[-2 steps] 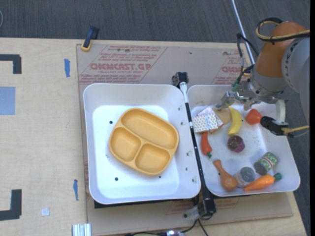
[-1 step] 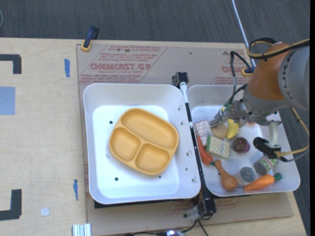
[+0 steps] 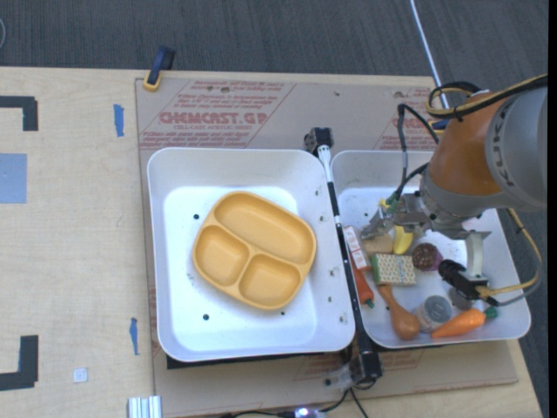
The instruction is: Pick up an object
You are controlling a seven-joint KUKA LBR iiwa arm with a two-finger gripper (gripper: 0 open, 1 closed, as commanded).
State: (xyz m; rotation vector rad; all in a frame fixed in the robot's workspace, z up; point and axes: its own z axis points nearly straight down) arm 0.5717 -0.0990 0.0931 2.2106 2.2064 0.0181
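because the arm reaches in from the right, its pincer (image 3: 393, 219) hangs low over the right bin (image 3: 513, 320), just above a yellow piece (image 3: 402, 241) in the clutter. i cannot tell its state. the tray (image 3: 253, 249) sits alone in the left bin (image 3: 165, 233).

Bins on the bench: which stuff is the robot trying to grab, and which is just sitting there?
For the job: gripper, carrot, yellow piece, dark red ball, speckled square block.

Just there: yellow divided plate, left bin, blue tape.
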